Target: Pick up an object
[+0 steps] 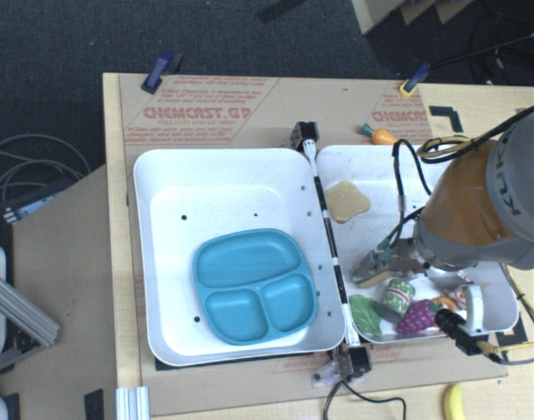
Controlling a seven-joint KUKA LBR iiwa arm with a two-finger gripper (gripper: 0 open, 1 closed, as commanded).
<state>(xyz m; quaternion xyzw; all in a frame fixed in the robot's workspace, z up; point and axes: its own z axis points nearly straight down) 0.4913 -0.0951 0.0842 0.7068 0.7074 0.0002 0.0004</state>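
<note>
the gripper (372, 269) is reaching low into the right bin (363, 160), its fingers looking spread apart with nothing between them, so this seems to be the approach before a grasp. just below it are lying a can (396, 296), a green leaf (363, 313) and purple grapes (416, 316); a tan piece (347, 200) is sitting above it. next it likely needs to drop and close on one item. the arm (477, 208) is covering much of the bin, and the fingertips are hard to make out.
</note>
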